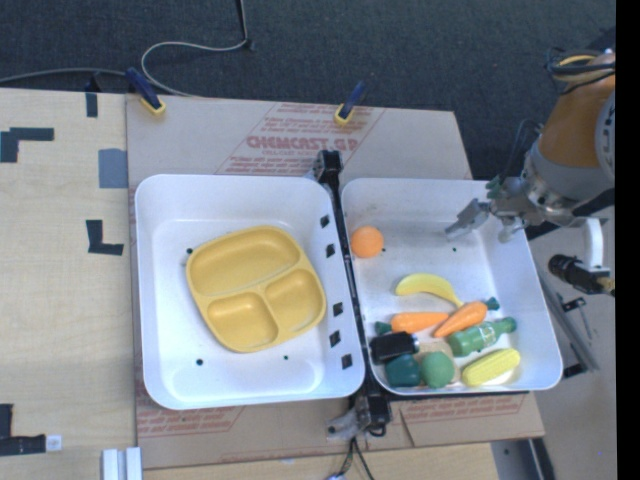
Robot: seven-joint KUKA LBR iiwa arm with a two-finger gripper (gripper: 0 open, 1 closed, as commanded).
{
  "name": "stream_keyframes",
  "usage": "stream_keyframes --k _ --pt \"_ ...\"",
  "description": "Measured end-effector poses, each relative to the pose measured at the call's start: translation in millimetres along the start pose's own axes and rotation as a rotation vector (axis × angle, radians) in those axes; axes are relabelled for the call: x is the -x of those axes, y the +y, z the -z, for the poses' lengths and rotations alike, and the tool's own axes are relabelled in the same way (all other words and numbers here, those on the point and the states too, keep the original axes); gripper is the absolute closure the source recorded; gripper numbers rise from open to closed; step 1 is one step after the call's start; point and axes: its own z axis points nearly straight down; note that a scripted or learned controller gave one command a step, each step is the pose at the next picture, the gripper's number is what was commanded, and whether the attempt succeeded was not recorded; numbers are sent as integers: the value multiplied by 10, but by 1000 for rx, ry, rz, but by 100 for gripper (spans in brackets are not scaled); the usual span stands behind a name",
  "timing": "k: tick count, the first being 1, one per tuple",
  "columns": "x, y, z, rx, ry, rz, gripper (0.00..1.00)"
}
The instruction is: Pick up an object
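cardboard sheet (pixel 300 138) under bins, upper centre of frame | red print "CHEMCAST" | smaller red lines beneath too blurred to read

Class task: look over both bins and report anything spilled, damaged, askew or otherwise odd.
Nothing is spilled or visibly damaged. The yellow divided plate lies at a slant in the left bin. In the right bin the toy foods crowd the near end, while the orange ball sits apart.

I see open white floor across the right bin (pixel 520 268) toward 12 o'clock, broken by just the orange ball (pixel 367 242) at 10. Toward 6 o'clock toys crowd it: banana (pixel 428 287), carrots (pixel 440 320), corn (pixel 489 366).
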Motion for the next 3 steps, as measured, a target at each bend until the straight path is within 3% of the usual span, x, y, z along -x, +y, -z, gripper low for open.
stream_keyframes --k 1,2,3 --pt "-685 -196 -875 -2 4 2 0" --pt "-983 648 -885 0 3 3 0" --pt "-973 650 -774 0 0 4 100"
